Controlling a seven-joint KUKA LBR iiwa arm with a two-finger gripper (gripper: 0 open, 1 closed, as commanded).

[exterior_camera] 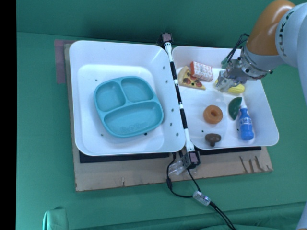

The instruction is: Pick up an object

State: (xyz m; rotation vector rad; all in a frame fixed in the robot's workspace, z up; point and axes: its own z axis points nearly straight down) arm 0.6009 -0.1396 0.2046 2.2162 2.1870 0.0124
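With the arm reaching in from the right, status per item:
arm: grey links, orange band [271, 20] above the wrist, slanting down into the far right part of the right bin [268, 123]
gripper [229, 83]: low over the bin floor, right on top of a yellow object [234, 87]
finger state: cannot tell, wrist body hides the tips
yellow object: directly under the gripper, only its near edge pokes out; looks like a banana-type toy but too covered to be sure; contact or grip not visible
red box [201, 71]: just beside the gripper, on the side away from the arm, lying flat
pizza slice [190, 78]: beyond the red box from the gripper, touching it, close to the divider [176, 87]
green wedge [234, 107]: near the gripper, on its camera side, apart from the yellow object
blue bottle [245, 123]: past the green wedge from the gripper, lying flat, white cap just beside the wedge
orange donut [213, 114]: camera side of the gripper, offset toward the divider, standing alone
brown mushroom-shaped piece [212, 139]: past the donut, well apart from the gripper, near the bin's front wall
left bin [86, 61]: well apart from the gripper, across the divider
teal divided plate [128, 106]: flat in the left bin, three compartments, far from the gripper
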